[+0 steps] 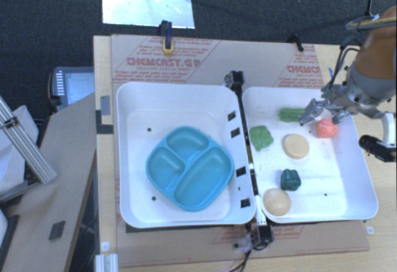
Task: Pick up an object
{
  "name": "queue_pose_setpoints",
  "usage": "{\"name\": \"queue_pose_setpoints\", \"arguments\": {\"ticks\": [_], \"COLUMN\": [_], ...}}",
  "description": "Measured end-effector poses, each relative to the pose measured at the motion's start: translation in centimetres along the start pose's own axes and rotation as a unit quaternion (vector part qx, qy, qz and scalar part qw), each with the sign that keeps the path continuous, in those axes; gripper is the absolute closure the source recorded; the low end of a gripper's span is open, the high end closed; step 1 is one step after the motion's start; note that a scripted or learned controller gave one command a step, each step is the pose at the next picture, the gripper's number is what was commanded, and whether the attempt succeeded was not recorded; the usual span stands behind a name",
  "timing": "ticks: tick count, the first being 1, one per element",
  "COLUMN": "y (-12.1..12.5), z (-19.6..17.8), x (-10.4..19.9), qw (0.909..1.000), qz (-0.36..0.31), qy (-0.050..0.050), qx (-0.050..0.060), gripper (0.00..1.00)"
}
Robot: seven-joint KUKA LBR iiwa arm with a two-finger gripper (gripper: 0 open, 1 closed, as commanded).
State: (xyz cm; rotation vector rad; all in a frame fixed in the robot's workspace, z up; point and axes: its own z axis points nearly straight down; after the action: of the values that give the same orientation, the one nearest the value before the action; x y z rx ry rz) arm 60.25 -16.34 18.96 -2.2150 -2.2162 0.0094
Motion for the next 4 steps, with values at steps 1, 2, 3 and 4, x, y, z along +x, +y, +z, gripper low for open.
{"name": "queue_pose_setpoints", "arguments": {"ticks": [1, 2, 3, 4], "y": [0.3, 0.5, 0.4, 0.5], "z": [-0.7, 3.5, 7.7, 10.6], "x": [0.0, 0.3, 0.4, 0.5], "qw": [1.0000, 1.0000, 1.0000, 1.0000], "qz": [-0.001, -0.001, -0.001, -0.001], "qy": [-0.001, -0.001, -0.001, -0.001], "qx": [-0.006, -0.004, -0.004, -0.005], "gripper": [0.00, 0.00, 0.00, 0.00]}}
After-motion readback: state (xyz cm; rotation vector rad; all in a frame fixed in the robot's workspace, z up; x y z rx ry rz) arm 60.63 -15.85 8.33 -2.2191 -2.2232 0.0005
